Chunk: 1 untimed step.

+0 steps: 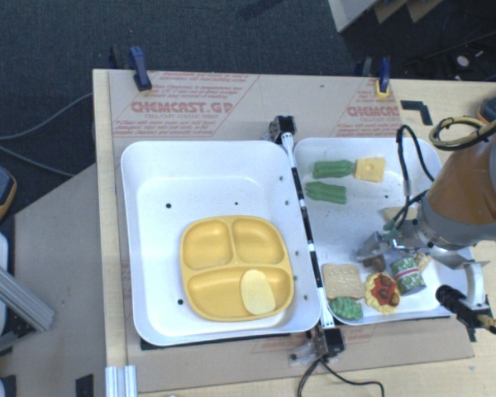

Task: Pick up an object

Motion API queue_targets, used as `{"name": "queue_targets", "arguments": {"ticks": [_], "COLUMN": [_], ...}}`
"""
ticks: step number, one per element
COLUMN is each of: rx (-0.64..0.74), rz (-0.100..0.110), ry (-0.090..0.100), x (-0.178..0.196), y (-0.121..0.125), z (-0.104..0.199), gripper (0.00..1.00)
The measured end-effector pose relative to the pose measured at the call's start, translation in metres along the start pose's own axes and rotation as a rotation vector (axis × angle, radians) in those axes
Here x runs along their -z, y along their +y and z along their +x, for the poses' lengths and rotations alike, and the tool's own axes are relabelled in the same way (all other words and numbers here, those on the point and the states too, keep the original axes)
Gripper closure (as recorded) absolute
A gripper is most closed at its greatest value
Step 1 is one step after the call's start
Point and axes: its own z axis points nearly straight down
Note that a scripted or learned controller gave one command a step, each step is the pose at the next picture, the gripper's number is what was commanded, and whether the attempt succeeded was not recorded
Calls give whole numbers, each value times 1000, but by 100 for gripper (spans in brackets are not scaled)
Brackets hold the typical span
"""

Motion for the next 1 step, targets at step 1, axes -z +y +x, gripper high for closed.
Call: {"name": "queue_targets", "arguments": {"ticks": [1], "rx": [2], "rz": [-3], "ry": [0], "x": [10], "y": [1], "z": [3], "gripper": [100]}}
